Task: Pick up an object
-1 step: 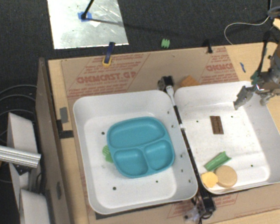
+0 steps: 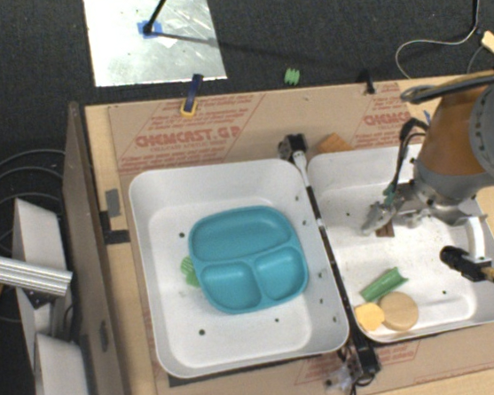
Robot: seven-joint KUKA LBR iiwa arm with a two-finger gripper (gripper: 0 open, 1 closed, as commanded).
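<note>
Near the right bin's (image 2: pixel 474 303) front rim lie three things — a green wedge (image 2: pixel 382 285), a yellow piece (image 2: pixel 369 316), a tan disc (image 2: pixel 399 310) — close together.

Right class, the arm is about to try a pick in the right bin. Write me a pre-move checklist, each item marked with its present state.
1. Hand is over the right bin, in its upper half: ok.
2. Something gripped in the hand: cannot tell; a small brown item sits just under it.
3. Targets available: green piece, yellow piece and tan disc lie at the front edge: ok.
4. Hand lined up over those three: not ok, it is further back.
5. Blue tray stays in the left bin, out of the way: ok.
</note>
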